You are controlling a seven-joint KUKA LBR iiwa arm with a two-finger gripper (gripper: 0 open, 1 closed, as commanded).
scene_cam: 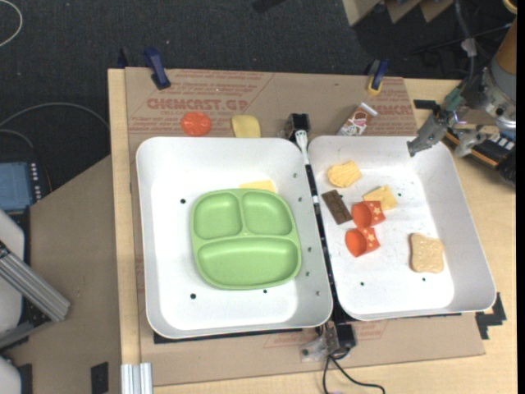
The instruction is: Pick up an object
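Note:
The right bin [459, 220] holds several small toy foods: a yellow waffle-like piece [344, 174], a yellow wedge [381, 196], a brown bar [335, 206], two red pieces [368, 213] [362, 241] and a tan bread slice [426, 253]. My gripper [439, 138] hangs over the far right corner of that bin, well apart from all of them. Its fingers look open with nothing between them. One dark fingertip [418, 144] points down and to the left over the bin's rim.
The left bin [164, 187] carries a green divided plate [244, 238] with a pale yellow piece [258, 186] behind it. On the cardboard behind the bins lie an orange disc [196, 123], a yellow item [245, 126] and a wrapped snack [356, 121]. Blue clamps [157, 68] [376, 75] grip the far edge.

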